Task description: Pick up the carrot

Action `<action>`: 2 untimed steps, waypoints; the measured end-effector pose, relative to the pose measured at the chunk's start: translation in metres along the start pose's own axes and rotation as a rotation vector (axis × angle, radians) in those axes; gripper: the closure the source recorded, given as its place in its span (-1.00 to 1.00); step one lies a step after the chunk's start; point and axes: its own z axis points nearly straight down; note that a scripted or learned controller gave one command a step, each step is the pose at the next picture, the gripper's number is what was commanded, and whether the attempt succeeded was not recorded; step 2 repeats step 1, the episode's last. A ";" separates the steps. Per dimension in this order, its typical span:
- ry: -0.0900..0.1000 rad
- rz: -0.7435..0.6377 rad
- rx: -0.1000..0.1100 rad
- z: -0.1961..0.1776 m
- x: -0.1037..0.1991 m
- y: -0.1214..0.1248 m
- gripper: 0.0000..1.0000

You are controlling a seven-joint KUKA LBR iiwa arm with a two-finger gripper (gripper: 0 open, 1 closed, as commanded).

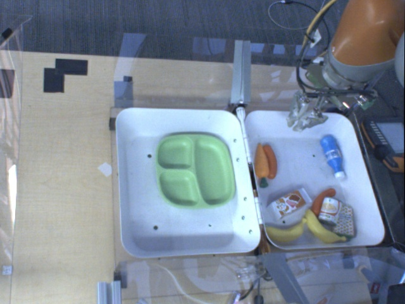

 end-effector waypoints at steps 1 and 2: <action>0.001 -0.277 -0.002 0.013 -0.015 0.020 1.00; 0.001 -0.277 -0.002 0.013 -0.015 0.020 1.00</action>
